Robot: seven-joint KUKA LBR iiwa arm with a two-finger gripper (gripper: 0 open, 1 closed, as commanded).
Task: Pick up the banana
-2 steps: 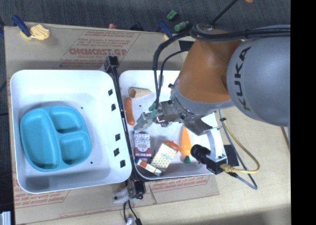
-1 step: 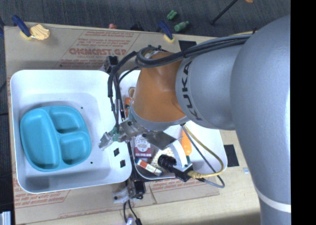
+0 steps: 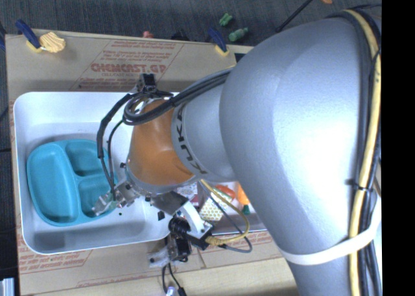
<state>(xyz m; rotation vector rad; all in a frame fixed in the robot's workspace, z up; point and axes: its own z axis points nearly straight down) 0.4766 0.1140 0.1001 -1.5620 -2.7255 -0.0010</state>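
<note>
Fingers [image 3: 104,205]: set low in the left bin [image 3: 39,103] against the blue tray's [image 3: 52,184] right edge, presumably seeking a grasp, spread and contents unreadable; banana: position cannot be told, likely hidden under the arm [image 3: 292,126].

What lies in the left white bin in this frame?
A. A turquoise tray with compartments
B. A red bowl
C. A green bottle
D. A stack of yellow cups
A: a turquoise tray with compartments lies against the left side of the left white bin, partly under the arm's orange band.
</note>
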